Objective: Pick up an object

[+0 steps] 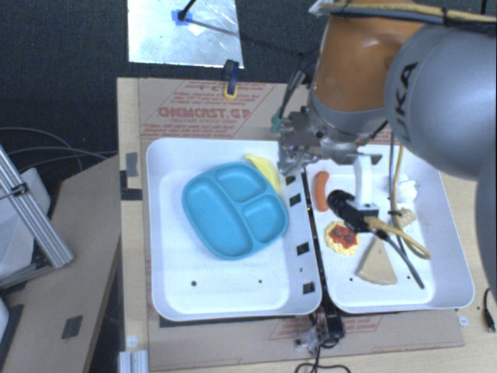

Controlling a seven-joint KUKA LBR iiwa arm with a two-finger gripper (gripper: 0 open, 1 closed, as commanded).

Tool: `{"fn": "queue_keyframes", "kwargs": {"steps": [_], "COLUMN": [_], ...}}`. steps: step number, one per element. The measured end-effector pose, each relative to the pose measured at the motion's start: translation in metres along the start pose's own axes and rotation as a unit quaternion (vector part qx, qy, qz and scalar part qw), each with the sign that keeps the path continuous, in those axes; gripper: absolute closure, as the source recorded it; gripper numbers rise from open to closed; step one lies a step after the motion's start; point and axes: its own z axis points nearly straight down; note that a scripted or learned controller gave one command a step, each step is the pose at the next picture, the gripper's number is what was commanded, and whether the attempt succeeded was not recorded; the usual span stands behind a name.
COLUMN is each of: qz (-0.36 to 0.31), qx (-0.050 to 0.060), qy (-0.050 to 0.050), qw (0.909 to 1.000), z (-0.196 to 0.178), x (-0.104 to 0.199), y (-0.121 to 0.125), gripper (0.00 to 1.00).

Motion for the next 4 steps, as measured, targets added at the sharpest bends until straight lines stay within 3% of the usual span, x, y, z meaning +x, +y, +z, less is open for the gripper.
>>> {"fn": "queue_keyframes", "kwargs": {"steps": [1,2,3,4], "qz": [-0.001,0.003,-0.002,0.001], "qx": [0.004,0.006,0.004,0.011], "qy": [-0.001,-0.003,-0.001,-0.001], "qw": [1.0000,1.0000,1.0000,0.9999], "z": [0.006,0.068,0.053,0.134], "x": [0.001,-0.048,-0.045,-0.057], "y": [0.000,0.043,0.043,-0.033], "gripper": [0.00,0.00,1.00,1.00]}}
